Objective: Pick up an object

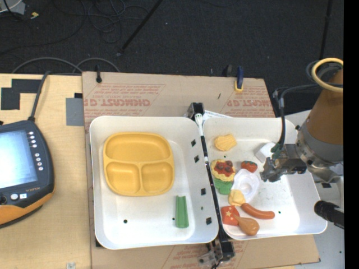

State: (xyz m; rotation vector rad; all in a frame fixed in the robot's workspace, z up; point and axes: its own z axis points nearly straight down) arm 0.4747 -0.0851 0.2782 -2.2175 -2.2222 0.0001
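In the right bin [291,212] lie several toy foods: a yellow pastry [225,143], a cupcake with dark berries [224,172], a small red piece [249,165], a white lump [247,181], a sausage [258,210], a chicken drumstick [245,224] and a red piece [229,214]. My gripper [270,171] hangs low over the right bin, just right of the white lump. I see nothing held in it. The left bin [112,217] holds a yellow divided plate [138,163] and a green stick [181,210].
A teach pendant [21,164] rests at the far left on the bench. Cardboard [162,97] lies under both bins. A black clamp [196,110] sits at the top of the divider between the bins. Cables run over the dark floor behind.
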